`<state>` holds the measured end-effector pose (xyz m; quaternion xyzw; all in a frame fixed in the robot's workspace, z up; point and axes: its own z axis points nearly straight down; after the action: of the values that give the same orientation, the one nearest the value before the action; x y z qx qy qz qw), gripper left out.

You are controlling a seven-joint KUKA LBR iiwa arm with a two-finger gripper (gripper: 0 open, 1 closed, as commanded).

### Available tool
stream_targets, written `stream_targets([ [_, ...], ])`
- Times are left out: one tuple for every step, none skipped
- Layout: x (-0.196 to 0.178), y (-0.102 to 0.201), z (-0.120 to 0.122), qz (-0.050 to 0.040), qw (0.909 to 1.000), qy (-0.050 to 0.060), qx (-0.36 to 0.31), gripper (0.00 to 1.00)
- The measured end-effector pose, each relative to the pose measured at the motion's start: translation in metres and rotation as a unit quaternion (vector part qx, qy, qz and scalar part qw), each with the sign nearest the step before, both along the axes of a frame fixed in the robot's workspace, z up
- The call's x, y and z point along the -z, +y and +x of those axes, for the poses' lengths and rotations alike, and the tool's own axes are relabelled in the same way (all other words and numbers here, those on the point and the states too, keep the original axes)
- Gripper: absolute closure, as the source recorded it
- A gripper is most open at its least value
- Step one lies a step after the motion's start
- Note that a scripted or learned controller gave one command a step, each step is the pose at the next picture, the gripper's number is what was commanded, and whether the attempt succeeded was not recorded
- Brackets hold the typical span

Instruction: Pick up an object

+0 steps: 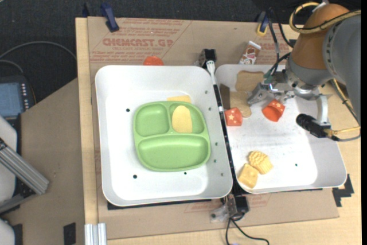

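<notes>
Camera view, looking down at a slant on the bench (69, 123): the left bin (114, 89) carries a green divided tray (169, 149), and a pale yellow piece (182, 118) lies in the tray's upper right compartment. Just right of the divider between the bins, in the right bin (321, 163), a small red block with white spots (233, 117) rests near the bin's left wall. Lower in that bin, two yellow toy food pieces (255, 168) lie touching each other. Further right, the pincer (265, 93) hangs over the bin's upper part; whether it is released or clenched cannot be told. An orange-red cup-like object (273, 110) lies just beside it, tilted. The grey arm (338, 49) enters from the right.
</notes>
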<state>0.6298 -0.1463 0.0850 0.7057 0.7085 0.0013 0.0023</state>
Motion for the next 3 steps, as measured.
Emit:
stream_targets([
  [0.0, -0.024, -0.064, 0.0015, 1.0, 0.006, 0.004, 0.0],
  [-0.006, -0.026, 0.007, -0.0008, 1.0, -0.002, 0.0, 0.0],
  [0.001, -0.036, -0.03, 0.0012, 1.0, 0.005, 0.003, 0.0],
])
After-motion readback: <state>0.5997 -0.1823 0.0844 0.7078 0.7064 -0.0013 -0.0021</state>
